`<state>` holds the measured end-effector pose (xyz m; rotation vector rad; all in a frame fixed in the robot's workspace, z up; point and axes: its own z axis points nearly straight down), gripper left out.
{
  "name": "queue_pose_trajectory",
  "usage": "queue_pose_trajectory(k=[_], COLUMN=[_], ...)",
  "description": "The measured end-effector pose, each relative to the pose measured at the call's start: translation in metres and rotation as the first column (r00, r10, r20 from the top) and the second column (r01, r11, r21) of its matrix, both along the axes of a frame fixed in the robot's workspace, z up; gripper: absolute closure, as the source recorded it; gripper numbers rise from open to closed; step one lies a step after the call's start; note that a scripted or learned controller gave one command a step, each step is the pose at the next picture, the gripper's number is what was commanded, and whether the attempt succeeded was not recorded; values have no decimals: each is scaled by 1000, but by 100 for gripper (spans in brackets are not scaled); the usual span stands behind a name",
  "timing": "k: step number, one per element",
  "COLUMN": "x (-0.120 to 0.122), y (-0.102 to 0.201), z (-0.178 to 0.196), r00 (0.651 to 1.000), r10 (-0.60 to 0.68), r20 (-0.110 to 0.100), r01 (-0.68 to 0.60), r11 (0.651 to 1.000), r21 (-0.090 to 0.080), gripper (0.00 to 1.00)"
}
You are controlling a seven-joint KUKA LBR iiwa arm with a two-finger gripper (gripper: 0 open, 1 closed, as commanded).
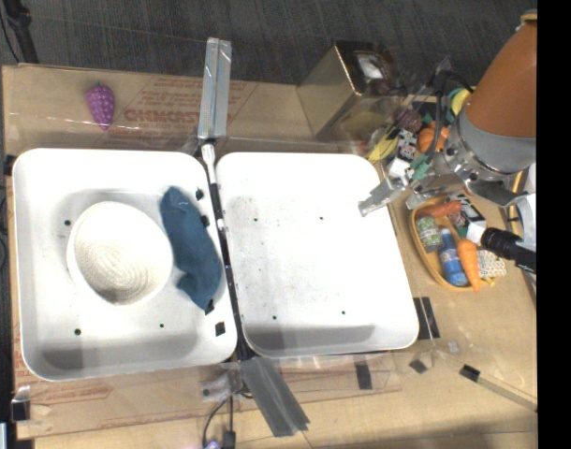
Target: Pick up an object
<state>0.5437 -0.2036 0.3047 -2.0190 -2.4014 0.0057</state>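
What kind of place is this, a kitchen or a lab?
Most likely a robot lab's grasping bench: two white bins side by side on cardboard, a robot arm reaching in, and practice objects such as a blue cloth and a white hat.

Purple knobbly object [100, 104] on the cardboard sheet [154, 110], beyond the far left corner of the left bin [33, 279]. Brown cardboard box [353, 87] beyond the far edge of the right bin [379, 316]. Small basket [451, 241] of mixed colourful items just right of the right bin.
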Motion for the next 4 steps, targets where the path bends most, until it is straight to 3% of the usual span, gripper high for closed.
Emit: queue_pose_trajectory(k=[1, 2, 3, 4], x=[19, 8, 4, 52], y=[-6, -6, -6, 14], z=[19, 50, 52, 134], r00=[984, 964, 864, 965], r10=[179, 268, 503, 261], r20=[2, 3, 1, 2], r01=[-179, -268, -503, -261], r11=[984, 964, 864, 965], r21=[0, 0, 3, -1], gripper=[0, 0, 0, 0])
